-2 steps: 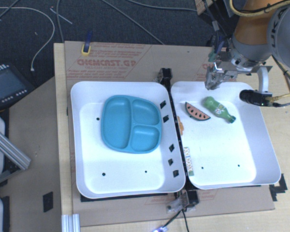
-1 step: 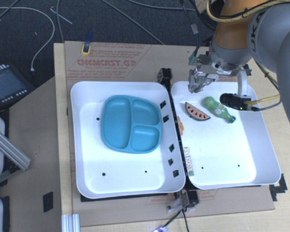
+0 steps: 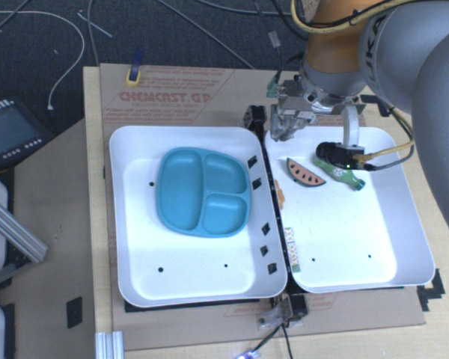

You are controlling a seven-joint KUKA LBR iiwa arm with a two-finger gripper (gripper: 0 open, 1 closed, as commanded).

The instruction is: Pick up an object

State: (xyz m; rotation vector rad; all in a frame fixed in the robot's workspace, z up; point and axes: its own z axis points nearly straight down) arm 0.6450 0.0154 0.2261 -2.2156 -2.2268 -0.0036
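A watermelon-slice toy (image 3: 305, 172) lies in the far left part of the right bin (image 3: 359, 268). A small green object (image 3: 351, 179) rests just right of it. My gripper (image 3: 284, 129) hangs over the right bin's far left corner, beside the divider, a short way behind and to the left of the watermelon slice. It is open with nothing between its fingers. A blue divided plate (image 3: 203, 192) sits in the middle of the left bin (image 3: 187, 275).
A small orange bit (image 3: 280, 196) lies at the ridge between the bins. The bins rest on a cardboard sheet (image 3: 172, 92). Loose cables run across the dark floor behind, and a metal rail (image 3: 11, 226) stands at the left.
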